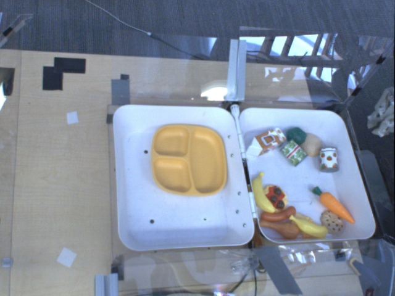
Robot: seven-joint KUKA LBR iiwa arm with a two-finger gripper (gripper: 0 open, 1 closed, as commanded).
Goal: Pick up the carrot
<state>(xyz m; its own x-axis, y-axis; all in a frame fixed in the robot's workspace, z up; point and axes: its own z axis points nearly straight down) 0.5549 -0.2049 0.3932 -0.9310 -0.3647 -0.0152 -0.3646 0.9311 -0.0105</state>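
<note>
Camera view takes in my bench [55,184] from above, with two white bins side by side. My left bin [133,227] carries one thing, a yellow tray [188,159] with three compartments, sitting a little above the bin's middle. My right bin [345,140] is crowded. Along its near edge lie a sausage [279,222] and a banana [308,227], the sausage against the left wall and the banana running rightward from it. A second banana [261,193] curves up the left wall, with a small dark-topped piece [276,195] touching its right side. In the far half sit a brown-and-white carton [270,140], a green box [294,152], a dark green lump [297,134], a beige ball [311,145] and a small can [328,159], all close together.

My target, the carrot [333,205], lies flat in the near right part of that bin, apart from the far cluster. Its long axis runs on a diagonal: green top toward the upper left, orange tip toward the lower right, near the right wall. A speckled cookie [332,222] sits just below it, almost touching, and the near banana's end comes close to the cookie. Bare floor lies above and left of the carrot.

My pincer is out of frame, so I cannot tell whether it is wide or narrow.
</note>
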